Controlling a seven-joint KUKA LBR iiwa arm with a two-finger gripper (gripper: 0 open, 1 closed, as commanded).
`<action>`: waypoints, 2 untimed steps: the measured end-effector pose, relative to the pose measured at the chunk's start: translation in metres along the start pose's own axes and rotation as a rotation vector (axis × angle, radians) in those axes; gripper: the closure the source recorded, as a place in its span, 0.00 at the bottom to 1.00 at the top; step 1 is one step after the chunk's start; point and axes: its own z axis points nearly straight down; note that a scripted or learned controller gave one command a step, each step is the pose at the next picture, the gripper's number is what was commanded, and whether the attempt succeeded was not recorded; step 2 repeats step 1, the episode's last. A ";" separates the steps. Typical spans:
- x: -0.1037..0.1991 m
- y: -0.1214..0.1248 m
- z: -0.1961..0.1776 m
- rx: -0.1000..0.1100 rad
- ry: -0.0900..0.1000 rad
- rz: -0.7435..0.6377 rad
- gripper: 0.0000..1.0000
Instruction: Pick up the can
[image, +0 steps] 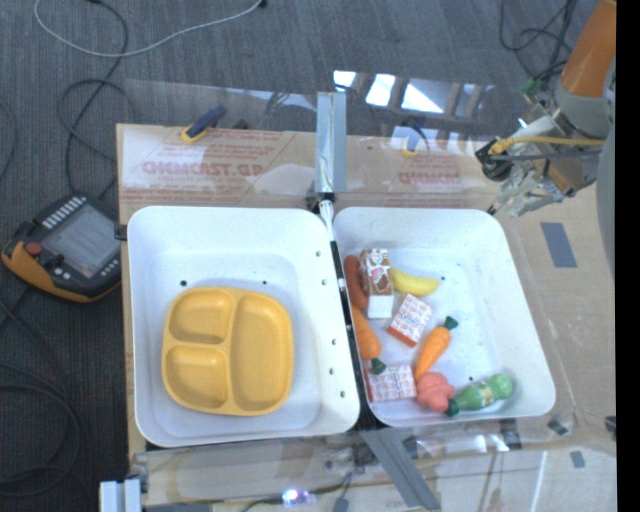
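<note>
Handheld controller (65, 248): on the floor at far left, off the bench, orange-edged with a grey face.
Left bin (220, 225): white and shallow, holding a yellow divided plate (228, 350) that lies flat toward its near left part.
Clamp (203, 122): blue and yellow, on the board beyond the left bin.
Metal post (330, 140): stands at the far end of the seam where the two bins meet.
Right bin (460, 230): white, with all the small items gathered in its left and near parts.
Sausage (355, 282): along the bin's left wall, with an orange carrot (366, 335) in line just nearer the camera.
Can (378, 283): I take it to be the small red-and-white piece just right of the sausage, touching it; it is too small for me to be sure of its shape.
Banana (414, 284): just right of the can, lying crosswise.
Red-and-white cartons: one (410, 320) below the banana, another (392, 383) near the front wall.
Second carrot (432, 348): tilted, between the upper carton and a pinkish round fruit (433, 390).
Green bottle (482, 393): on its side at the front right, touching the fruit.
My gripper (522, 195): above the far right corner of the right bin, well apart from the can; whether it is spread or pressed together I cannot tell.
My arm (590, 60): comes in from the upper right, orange band showing.
</note>
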 end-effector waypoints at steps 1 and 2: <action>0.000 0.000 -0.008 -0.001 -0.005 -0.002 1.00; 0.000 0.000 -0.008 -0.001 -0.005 -0.002 1.00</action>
